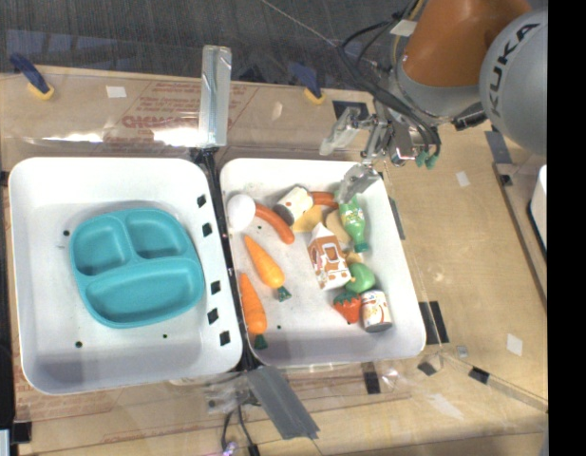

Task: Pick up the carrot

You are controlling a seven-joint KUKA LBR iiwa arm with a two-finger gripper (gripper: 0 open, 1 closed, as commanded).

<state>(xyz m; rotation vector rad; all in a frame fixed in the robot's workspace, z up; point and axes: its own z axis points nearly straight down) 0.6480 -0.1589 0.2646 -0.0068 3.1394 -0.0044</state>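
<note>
Orange lookalikes crowd the carrot, so the pincer, its spread impossible to tell, may grab wrongly.

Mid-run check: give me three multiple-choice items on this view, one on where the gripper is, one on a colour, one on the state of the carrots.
1. Where is the gripper?
A. Over the left bin
B. At the far edge of the right bin
C. Off the bench

2. What colour is the tray in the left bin?
A. Red
B. Yellow
C. Teal

3. How do the two carrots stand?
A. Both lie in the right bin
B. One hangs from the gripper
C. Both lie on the tray

Key: 1 B, it hangs over the far side of the right bin, near the green bottle. 2 C, the divided tray is teal. 3 A, one carrot lies mid-bin and the other carrot along the bin's left wall, both apart from the gripper.
</note>
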